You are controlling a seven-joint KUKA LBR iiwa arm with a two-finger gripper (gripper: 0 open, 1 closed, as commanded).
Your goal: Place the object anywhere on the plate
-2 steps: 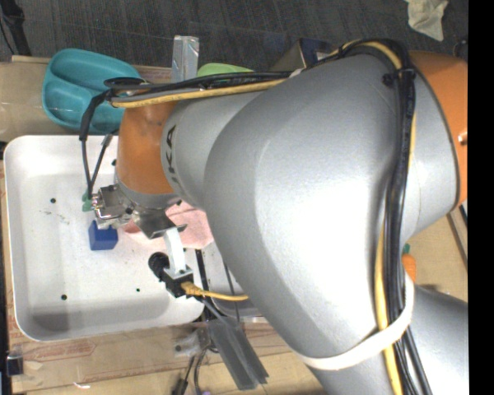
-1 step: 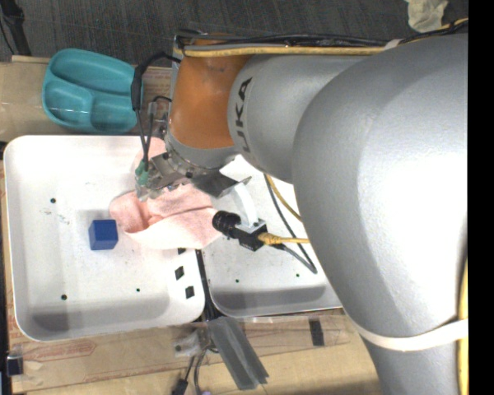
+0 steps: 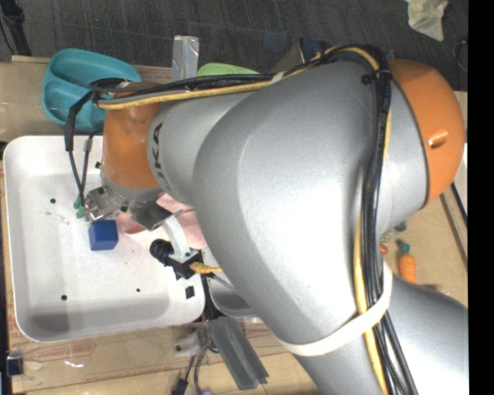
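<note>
The big grey arm with its orange band [image 3: 132,151] fills the middle and right of the frame, and its end effector [image 3: 107,204] sits low over the left shallow white bin [image 3: 33,220]; how far it is open cannot be told. A small blue cube [image 3: 104,234] lies on the bin floor just below it, beside a pale pink plate [image 3: 181,212] largely hidden under the arm

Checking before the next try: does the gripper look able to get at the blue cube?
Probably yes. The blue cube sits uncovered on the white bin floor, just below the gripper, nothing between them.
</note>
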